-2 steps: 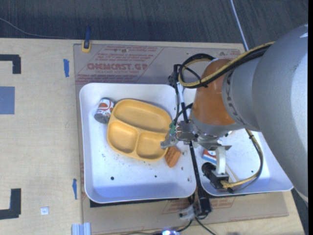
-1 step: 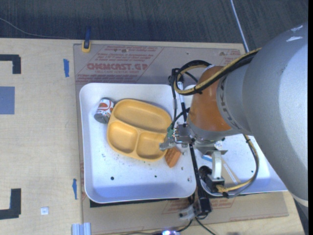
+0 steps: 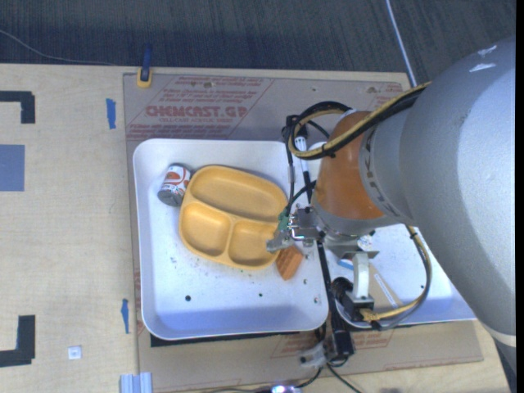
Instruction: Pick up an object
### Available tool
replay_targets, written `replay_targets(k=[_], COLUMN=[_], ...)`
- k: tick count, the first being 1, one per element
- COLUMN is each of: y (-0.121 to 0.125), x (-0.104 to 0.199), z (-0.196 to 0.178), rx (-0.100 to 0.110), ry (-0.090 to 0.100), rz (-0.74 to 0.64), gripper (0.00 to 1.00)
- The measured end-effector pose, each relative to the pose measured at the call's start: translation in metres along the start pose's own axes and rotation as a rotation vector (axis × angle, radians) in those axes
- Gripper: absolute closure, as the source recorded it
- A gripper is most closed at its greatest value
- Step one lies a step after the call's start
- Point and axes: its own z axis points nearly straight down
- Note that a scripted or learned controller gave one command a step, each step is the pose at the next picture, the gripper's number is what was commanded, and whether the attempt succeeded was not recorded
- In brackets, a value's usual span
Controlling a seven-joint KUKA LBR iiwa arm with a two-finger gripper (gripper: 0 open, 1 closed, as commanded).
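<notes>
A yellow three-compartment plate (image 3: pixel 225 211) lies tilted in the left white bin (image 3: pixel 164 301). A small red and white can (image 3: pixel 173 184) lies against the plate's upper left rim. An orange-brown block (image 3: pixel 288 263) sits at the plate's lower right edge. My gripper (image 3: pixel 286 234) hangs over the bin's right side, right at the plate's right rim and just above the orange-brown block. The wrist and arm hide most of it.
The right white bin (image 3: pixel 426 301) is largely covered by the grey arm and its orange band (image 3: pixel 348 178). Cables loop around the wrist (image 3: pixel 307 121). A cardboard sheet (image 3: pixel 205 105) lies under the bins. Blue tape marks (image 3: pixel 110 113) dot the bench.
</notes>
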Motion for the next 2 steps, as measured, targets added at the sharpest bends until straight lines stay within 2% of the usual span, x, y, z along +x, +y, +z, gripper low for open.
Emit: replay_targets(k=[2], y=[-0.0013], x=[0.0010], z=[0.0016], rx=[-0.005], ry=[-0.001], rz=[0.001], gripper=[0.00])
